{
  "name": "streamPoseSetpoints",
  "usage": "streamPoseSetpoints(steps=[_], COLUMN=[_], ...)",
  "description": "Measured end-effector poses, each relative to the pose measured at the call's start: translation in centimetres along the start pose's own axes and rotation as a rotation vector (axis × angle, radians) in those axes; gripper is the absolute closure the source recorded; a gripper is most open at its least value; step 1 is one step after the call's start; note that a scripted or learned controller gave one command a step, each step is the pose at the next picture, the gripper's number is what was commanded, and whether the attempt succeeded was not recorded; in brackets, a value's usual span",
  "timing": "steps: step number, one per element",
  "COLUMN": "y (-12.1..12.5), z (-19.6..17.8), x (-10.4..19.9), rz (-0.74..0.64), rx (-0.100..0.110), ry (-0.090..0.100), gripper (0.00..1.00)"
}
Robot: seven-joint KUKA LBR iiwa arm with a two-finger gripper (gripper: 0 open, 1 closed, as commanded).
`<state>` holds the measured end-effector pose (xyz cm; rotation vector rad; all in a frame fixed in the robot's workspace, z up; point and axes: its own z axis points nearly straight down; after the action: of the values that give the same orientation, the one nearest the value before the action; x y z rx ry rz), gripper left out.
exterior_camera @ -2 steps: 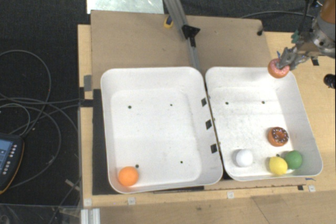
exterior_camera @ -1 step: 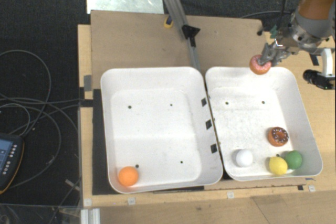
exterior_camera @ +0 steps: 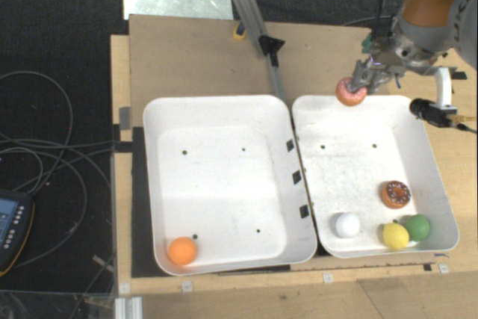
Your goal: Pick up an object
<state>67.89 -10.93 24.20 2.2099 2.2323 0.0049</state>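
Pink-frosted toy doughnut (exterior_camera: 350, 93), small and ring-shaped, pinched between the fingers of the gripper (exterior_camera: 360, 86) above the far rim of the right bin (exterior_camera: 358, 160), whose near end holds a chocolate doughnut (exterior_camera: 395, 194), white ball (exterior_camera: 346, 225), yellow lemon (exterior_camera: 395, 235) and green ball (exterior_camera: 417, 227).

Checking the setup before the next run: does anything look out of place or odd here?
Only the pink donut: it sits at the hand, over the far rim of the right bin, while the other items lie on the bin floors. Nothing looks spilled or damaged.
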Motion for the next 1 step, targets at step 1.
streamPoseSetpoints(steps=[1], y=[0.24], z=[0.79], x=[6.21], rz=[-0.001], rx=[0.002], ry=[0.001], gripper=[1.00])
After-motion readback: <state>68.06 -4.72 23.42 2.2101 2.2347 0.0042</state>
